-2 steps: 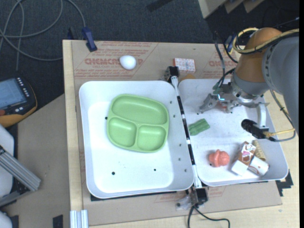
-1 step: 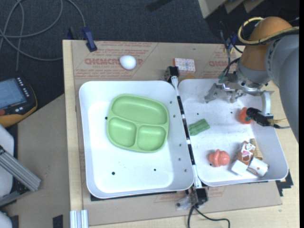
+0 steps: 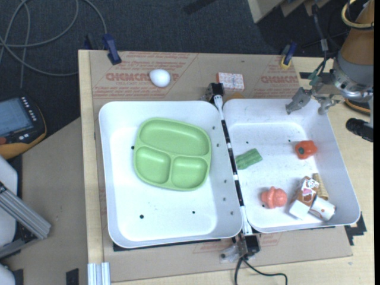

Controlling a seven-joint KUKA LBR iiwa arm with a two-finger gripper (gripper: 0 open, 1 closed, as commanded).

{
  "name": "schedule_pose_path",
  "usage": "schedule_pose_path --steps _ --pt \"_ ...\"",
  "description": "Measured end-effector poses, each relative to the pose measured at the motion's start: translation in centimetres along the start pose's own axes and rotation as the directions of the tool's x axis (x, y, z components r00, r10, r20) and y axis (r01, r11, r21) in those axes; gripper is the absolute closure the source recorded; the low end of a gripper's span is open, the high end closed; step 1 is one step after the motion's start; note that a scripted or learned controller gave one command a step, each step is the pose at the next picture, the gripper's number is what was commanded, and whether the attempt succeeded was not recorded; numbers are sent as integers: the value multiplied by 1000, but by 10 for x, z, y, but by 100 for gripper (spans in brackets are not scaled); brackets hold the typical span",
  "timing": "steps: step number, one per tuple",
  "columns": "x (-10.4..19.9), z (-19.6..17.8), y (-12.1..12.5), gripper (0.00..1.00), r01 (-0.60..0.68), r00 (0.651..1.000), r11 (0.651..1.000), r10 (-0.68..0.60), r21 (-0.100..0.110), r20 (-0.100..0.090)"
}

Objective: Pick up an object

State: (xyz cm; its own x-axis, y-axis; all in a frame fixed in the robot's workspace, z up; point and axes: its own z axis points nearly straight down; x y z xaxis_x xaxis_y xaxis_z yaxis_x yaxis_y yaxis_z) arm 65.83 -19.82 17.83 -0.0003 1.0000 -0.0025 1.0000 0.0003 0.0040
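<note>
- Gripper: above the right bin's far edge, fingers spread apart, nothing between them.
- Green piece: right bin, near the divider; long axis slants from lower left to upper right.
- Orange tomato: right bin, just below the gripper.

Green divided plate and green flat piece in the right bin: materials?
Green three-compartment plate: likely moulded plastic, matte, with smooth rounded rims and uniform colour. Small green flat piece: possibly soft plastic or foam, dull with a ridged look; too small to be sure.
</note>
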Motion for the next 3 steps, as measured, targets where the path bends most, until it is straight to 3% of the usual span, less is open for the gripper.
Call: schedule_pose_path --steps 1,2,3 --pt "-26 17 -50 0 -1 1000 1000 1 6 -2" --pt "-3 94 -70 0 0 1000 1000 0 6 -4" --pt "-3 83 -69 100 -1 1000 1000 1 2 -2"
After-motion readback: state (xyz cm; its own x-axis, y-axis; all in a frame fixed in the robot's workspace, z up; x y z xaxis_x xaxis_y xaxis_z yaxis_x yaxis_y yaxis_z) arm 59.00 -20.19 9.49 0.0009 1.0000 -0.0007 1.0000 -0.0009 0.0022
